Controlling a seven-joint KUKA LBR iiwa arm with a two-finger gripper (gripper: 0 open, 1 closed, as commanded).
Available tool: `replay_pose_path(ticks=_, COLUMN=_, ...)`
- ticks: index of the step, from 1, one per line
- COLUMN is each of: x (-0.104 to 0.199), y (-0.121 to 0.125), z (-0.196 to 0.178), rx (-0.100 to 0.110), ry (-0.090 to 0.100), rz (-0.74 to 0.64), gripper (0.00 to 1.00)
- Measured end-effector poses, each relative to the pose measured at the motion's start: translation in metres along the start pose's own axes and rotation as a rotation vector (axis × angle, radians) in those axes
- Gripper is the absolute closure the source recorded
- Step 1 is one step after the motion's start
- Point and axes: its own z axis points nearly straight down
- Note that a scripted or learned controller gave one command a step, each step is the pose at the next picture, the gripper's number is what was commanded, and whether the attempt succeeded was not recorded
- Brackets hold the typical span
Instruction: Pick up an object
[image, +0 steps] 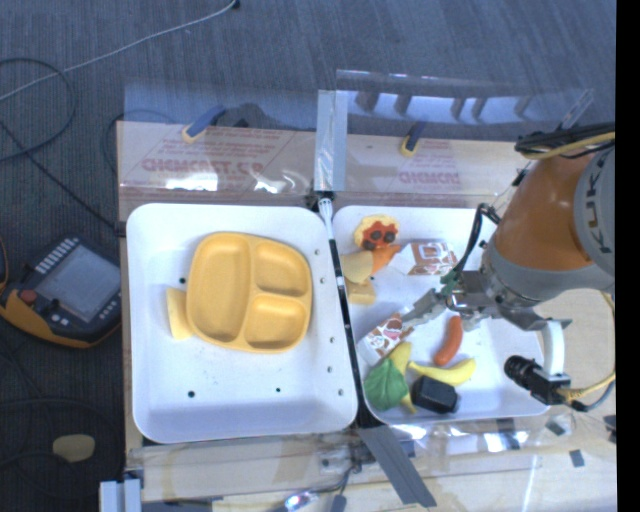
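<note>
My gripper (447, 300) hangs over the middle of the right bin (520, 405), reaching in from the right. Just below it in the view lies a red sausage-shaped toy (449, 341); whether they touch I cannot tell. A yellow banana (446, 372), a black block (434, 396) and a green leafy toy (385, 382) lie at the bin's near side. A small printed packet (386, 333) sits left of the gripper. An orange and red toy (377, 234), a second packet (430, 257) and a pale yellow piece (358, 270) lie at the far left.
The left bin (160, 400) holds a yellow divided plate (248, 290) resting on a pale yellow slab (178, 312). A divider rim (338, 300) separates the bins. A black knob on the arm (528, 375) hangs over the right bin's near right corner.
</note>
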Motion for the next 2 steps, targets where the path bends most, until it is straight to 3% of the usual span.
replay_pose_path(ticks=1, x=-0.034, y=0.041, z=0.062, rx=-0.042, ry=-0.008, rz=-0.088, gripper=0.0)
replay_pose_path(ticks=2, x=-0.022, y=0.039, z=-0.014, rx=-0.004, ry=0.001, rz=-0.229, gripper=0.0)
